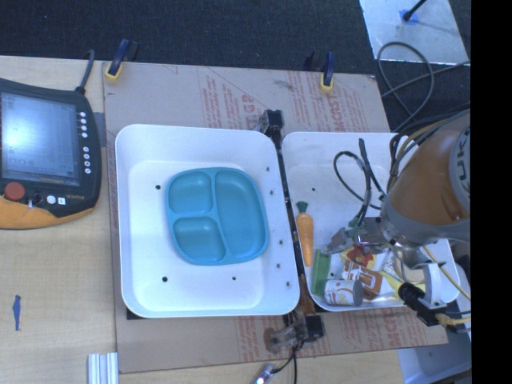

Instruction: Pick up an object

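Note:
In the right white bin (320,160) lies a toy carrot (305,232) along the left wall. A green stick-shaped item (320,270) and a small tan can (344,292) on its side lie near the front left corner. Beside them is a heap of red, white and yellow packets (373,274). My gripper (362,240) hangs low over that heap, just right of the carrot. The grey and orange wrist (424,190) covers much of the bin's right half and hides whatever lies beneath it.
The left white bin (128,146) holds a blue divided plate (217,215). Black cables (358,174) loop over the right bin's back. A teach pendant (44,158) rests at the bench's left. Clamps (327,69) grip the cardboard's far edge.

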Controlling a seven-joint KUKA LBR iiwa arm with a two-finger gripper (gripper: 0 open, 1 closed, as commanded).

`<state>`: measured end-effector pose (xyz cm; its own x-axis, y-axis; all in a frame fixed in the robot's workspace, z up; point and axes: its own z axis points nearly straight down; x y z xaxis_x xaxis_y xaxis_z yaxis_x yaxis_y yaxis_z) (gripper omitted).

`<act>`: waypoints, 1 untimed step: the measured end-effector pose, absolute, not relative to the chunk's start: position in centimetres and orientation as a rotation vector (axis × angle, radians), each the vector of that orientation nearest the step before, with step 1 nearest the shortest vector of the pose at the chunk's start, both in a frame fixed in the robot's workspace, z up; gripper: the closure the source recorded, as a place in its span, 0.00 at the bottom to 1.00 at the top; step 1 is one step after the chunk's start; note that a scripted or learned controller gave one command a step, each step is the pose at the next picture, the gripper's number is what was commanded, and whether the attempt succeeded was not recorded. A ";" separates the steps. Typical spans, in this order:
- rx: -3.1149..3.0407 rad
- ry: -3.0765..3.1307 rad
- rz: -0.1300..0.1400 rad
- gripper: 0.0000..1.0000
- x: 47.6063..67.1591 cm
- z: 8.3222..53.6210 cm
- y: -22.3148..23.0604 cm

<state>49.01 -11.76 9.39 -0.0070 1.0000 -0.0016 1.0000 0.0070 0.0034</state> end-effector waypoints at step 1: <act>2.201 2.218 0.002 1.00 49.3 10.8 -12.2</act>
<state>49.27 -12.22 10.76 -0.0078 0.9999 -0.0114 0.9999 0.0079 0.0131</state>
